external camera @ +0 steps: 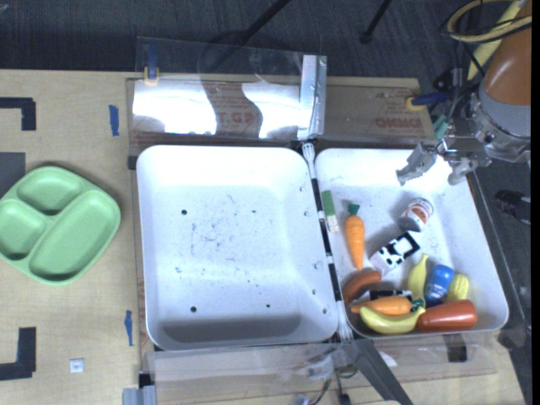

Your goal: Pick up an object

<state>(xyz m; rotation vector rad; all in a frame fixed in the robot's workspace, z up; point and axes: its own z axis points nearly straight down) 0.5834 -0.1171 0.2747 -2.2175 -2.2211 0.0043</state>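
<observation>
My gripper (434,169) hangs over the far right part of the right bin (371,169), fingers spread open with nothing between them. Below it in that bin lie a small can with a red and white label (416,213), an orange carrot (355,238), a black and white cube (396,251), a blue and yellow toy (438,281), a brown sausage (362,282), a yellow banana (386,320) and a red pepper-like piece (448,315). These things crowd the near right corner. The can lies closest to the gripper, just nearer and to its left.
The left bin (228,243) sits beside the right one, divided by a ridge. A green sectioned plate (55,223) rests on the bench at far left. A clear plastic panel (228,99) stands behind the left bin. Cables hang at upper right.
</observation>
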